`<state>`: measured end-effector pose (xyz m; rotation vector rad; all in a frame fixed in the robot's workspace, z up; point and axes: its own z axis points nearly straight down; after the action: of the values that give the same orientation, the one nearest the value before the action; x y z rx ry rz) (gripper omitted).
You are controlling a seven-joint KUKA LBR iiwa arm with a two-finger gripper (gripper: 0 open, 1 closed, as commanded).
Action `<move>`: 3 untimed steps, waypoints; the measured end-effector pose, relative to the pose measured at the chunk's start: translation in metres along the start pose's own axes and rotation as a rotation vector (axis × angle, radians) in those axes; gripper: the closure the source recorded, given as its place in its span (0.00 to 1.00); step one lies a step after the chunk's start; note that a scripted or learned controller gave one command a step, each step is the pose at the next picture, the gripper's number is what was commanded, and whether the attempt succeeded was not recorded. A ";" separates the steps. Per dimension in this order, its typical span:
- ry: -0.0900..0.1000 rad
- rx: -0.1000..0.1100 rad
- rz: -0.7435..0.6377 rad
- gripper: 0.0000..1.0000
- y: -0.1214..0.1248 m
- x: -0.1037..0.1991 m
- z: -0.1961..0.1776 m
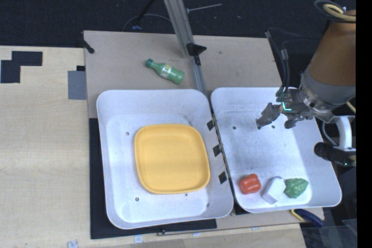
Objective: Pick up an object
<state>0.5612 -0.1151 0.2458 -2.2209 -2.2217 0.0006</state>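
The red pepper-like toy [250, 183], white block [272, 190] and green leafy toy [296, 187] cluster along the right bin's [256, 142] near edge. The fingers [278, 117] hang well apart above them, spread and empty. A yellow plate [171, 157] fills the left bin [110, 125]; a green bottle [165, 71] lies on the tabletop [244, 61], dark floor behind.

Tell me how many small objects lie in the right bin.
3, in a row along the near edge of the right bin: a red object on the left, a white block in the middle, a green object on the right. None looks hidden.
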 end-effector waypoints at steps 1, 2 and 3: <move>0.000 0.000 0.000 0.00 0.000 0.000 0.000; 0.001 0.005 -0.001 0.00 0.004 0.003 0.062; 0.001 0.005 0.000 0.00 -0.006 -0.002 0.114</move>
<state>0.5555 -0.1167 0.1313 -2.2185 -2.2187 0.0052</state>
